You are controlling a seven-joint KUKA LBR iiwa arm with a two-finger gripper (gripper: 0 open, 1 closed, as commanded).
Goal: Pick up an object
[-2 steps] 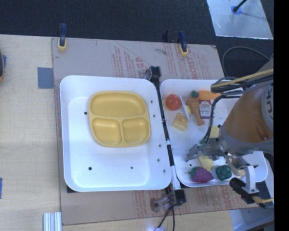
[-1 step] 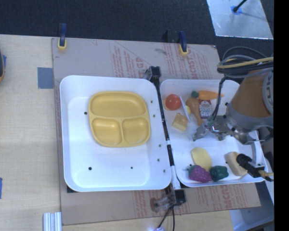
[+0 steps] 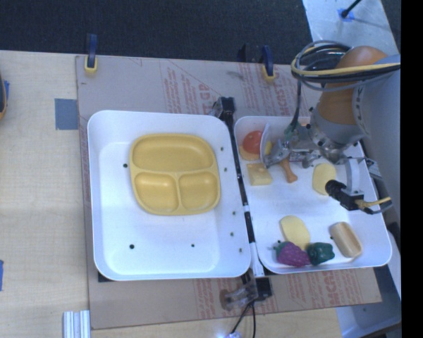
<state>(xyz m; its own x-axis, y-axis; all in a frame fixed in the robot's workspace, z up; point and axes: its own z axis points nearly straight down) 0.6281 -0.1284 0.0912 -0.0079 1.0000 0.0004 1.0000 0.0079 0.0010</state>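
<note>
My gripper [image 3: 280, 153] hangs low over the back of the right bin [image 3: 381, 255], under the grey wrist and its orange band. Just left of it lie a red round toy [image 3: 252, 141] and a pale yellow block [image 3: 259, 175]. A small orange stick [image 3: 290, 172] lies right beneath the gripper, touching or nearly touching it. To the gripper's right sits a yellow lemon-like piece [image 3: 323, 178]. The arm hides part of the bin's back right corner.
Near the right bin's front edge lie a yellow oval [image 3: 295, 229], purple grapes [image 3: 290, 254], a green pepper [image 3: 321, 252] and a tan bun [image 3: 345, 239]. The left bin [image 3: 109, 252] holds a yellow divided plate [image 3: 175, 172]. A black cable piece [image 3: 347, 196] sticks out by the wrist.
</note>
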